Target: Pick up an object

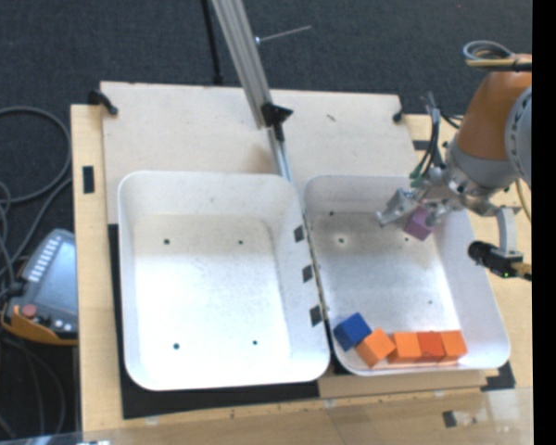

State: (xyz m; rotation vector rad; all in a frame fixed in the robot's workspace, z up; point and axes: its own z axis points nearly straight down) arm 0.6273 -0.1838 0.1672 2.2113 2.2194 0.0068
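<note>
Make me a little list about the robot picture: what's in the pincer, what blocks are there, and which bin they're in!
pincer: above the right bin, near its far side
held: purple block between its fingers
blue block: right bin, near edge
orange blocks: row beside the blue one
left bin: white, beside the right one

— Where can we move from the pincer [415, 213]?

— To its left, the floor of the right bin [380, 267] is bare. Past the middle wall, the left bin [213, 276] is wide and bare too.

— What is in our way?

— A purple block [417, 224] sits between the fingers. Below the pincer, along the near wall, we see a blue block [352, 329] and a row of orange blocks [415, 346] touching each other. Up and to the left, a slanted metal pole [250, 63] comes down to the middle wall.
</note>
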